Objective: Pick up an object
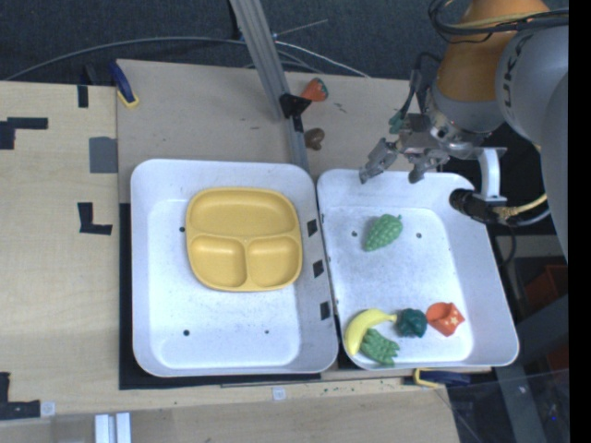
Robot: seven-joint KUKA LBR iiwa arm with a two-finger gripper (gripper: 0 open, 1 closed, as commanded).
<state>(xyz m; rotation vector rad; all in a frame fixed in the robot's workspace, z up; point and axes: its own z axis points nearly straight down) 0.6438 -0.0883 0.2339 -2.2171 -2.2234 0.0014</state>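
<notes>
We see gripper [394, 168] with fingers spread, nothing between them, above far edge of right bin [480, 247]. Nearest target: green grapes [382, 231], just below gripper toward near edge, long axis slanting. We judge short descent needed.

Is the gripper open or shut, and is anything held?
Open: the gripper has its fingers spread with bare space between them, above the right bin's far rim, holding nothing.
</notes>
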